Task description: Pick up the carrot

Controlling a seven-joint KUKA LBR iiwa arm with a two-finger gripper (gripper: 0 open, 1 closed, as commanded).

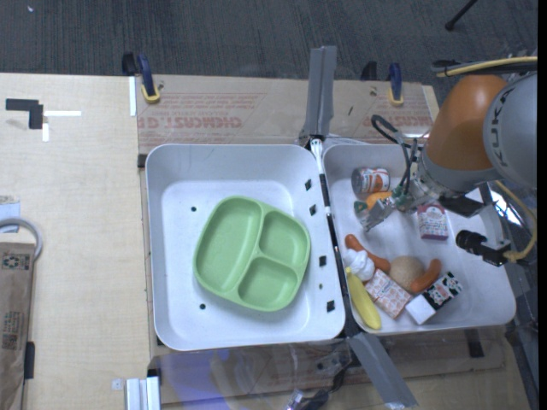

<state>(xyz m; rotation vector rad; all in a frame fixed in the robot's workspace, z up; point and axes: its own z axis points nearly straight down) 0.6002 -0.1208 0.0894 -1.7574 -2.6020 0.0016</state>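
Observation:
The carrot (379,200) is a small orange piece with a bit of green at its left end. It lies in the right bin (500,310), near the back left, just below a tin can (371,180). My gripper (377,214) reaches down from the right and sits right at the carrot's lower edge, partly covering it. The grey arm with its orange band (461,131) hangs over the bin's back right corner.
The left bin (171,229) holds a green divided plate (252,253). Crowding the right bin's front are a yellow banana (364,304), a brown roll (408,270), a red sausage (428,274), a small white bottle (363,265) and several cartons (433,222).

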